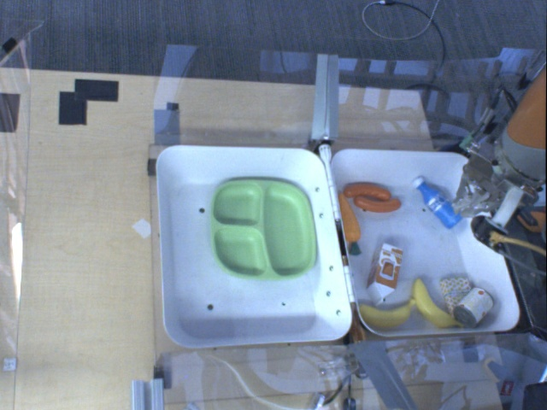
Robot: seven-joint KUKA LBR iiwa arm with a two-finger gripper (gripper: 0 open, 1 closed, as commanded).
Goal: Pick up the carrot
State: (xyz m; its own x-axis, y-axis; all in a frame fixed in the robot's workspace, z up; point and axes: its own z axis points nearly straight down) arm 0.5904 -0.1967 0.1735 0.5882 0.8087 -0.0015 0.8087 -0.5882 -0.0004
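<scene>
Nearest us, 2 yellow bananas (408, 311) curve along the front wall of the right white bin (504, 314), beside a small white carton with orange print (386, 272) and a crumpled grey-white wrapper (468, 301). We see the gripper (485, 196) at that bin's right rim, near a blue plastic bottle (437, 202); we cannot tell its state. Our slim orange carrot (349, 220) lies along the bin's left wall, beside 2 red sausages (372, 196). Our left white bin (184, 297) holds a green 3-compartment tray (261, 228).

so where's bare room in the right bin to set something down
Bare floor lies mid-bin in the right white bin, between the red sausages, blue bottle and yellow bananas. Crowded: the left wall by the orange carrot, and the front edge.
</scene>
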